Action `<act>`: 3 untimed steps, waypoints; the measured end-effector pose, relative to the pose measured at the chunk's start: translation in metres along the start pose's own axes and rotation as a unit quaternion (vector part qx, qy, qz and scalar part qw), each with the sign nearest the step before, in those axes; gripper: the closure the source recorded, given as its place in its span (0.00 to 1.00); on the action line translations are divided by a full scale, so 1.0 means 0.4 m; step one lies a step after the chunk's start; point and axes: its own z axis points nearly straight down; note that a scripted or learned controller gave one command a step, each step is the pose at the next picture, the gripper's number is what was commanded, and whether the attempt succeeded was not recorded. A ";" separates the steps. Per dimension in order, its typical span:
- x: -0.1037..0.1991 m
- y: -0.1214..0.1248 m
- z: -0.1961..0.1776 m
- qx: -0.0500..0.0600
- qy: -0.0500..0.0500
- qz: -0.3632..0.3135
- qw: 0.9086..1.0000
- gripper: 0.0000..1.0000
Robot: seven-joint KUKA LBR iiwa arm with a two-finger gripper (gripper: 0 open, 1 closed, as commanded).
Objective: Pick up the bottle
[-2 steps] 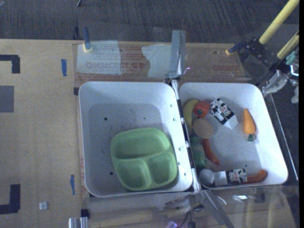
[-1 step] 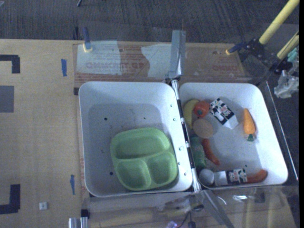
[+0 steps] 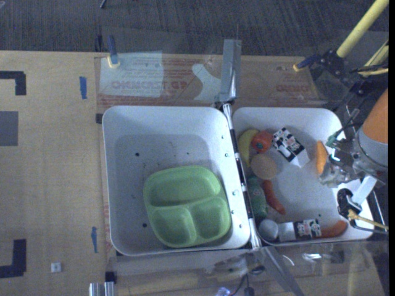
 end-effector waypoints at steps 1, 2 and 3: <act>0.029 0.011 -0.602 -0.001 0.000 0.104 0.995 1.00; -0.003 -0.051 -0.199 0.000 0.000 0.163 0.987 1.00; 0.057 0.021 -0.064 0.001 0.000 0.158 0.987 1.00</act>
